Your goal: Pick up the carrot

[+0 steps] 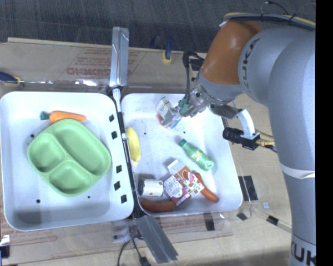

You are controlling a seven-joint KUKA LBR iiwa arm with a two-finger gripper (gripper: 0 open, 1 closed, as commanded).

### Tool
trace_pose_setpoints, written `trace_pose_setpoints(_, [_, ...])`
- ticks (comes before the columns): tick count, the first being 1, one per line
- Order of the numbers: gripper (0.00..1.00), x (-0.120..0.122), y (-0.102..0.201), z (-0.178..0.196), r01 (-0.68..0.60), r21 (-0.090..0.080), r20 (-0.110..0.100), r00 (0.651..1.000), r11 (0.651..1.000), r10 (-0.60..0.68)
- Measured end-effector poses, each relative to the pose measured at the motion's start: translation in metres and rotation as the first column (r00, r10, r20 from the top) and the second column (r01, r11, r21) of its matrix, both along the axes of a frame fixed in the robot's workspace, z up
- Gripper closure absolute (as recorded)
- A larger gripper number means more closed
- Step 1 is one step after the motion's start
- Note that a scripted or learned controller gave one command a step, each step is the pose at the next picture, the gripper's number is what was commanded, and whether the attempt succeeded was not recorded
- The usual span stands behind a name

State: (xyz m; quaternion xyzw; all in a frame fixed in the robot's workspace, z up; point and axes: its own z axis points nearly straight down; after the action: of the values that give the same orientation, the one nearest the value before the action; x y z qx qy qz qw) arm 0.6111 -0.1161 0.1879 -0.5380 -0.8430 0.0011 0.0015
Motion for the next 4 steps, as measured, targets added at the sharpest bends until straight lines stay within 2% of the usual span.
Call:
trace_pose_setpoints(1, [1.00,0.044,-0.047,0.005,-0.077,0.000,0.003,0.997,0.997,0.077])
trace_pose_setpoints(2, [1.00,0.045,-0.046,0.015,-0.085,-0.001,0.003,0.996,0.996,0.085])
trace_pose_setpoints(3, [1.00,0.024,-0.029,0.085,0.048,-0.001,0.004,0.999,0.999,-0.048])
trace_pose_setpoints(4, [1.00,0.046,-0.060,0.013,-0.129,0.001,0.001,0.992,0.992,0.129])
